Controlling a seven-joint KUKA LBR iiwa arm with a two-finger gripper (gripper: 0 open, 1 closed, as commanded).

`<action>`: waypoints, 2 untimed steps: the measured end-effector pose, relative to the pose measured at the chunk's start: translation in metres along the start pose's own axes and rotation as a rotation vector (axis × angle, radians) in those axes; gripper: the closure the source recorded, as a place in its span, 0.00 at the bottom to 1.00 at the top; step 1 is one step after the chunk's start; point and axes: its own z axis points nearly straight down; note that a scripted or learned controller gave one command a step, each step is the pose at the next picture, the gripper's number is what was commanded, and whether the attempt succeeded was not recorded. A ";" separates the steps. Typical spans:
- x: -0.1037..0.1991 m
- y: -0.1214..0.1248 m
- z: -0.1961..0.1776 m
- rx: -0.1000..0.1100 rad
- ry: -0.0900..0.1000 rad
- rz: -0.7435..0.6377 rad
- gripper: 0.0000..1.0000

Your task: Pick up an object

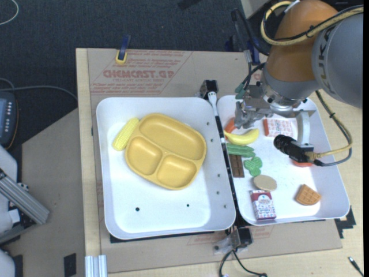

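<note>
Pincer (247,120) low over curved yellow plastic banana (242,136) in right white bin (331,180) (finger state: cannot tell).

Grey arm (340,51) reaching in, wrist pointed down

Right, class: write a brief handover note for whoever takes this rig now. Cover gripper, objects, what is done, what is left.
Gripper: low in the right bin, near its back left corner, just above the banana; nothing seen held.
Right bin: banana, green pieces, tan disc, small red carton, waffle, red-and-white packet.
Left bin: yellow tray, corn beside it.
Done: arm is over the banana area.
Left: grasp an object and lift it.
</note>
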 end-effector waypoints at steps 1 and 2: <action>0.047 -0.031 -0.014 -0.001 0.001 -0.002 1.00; 0.068 -0.046 -0.011 0.000 -0.001 0.002 1.00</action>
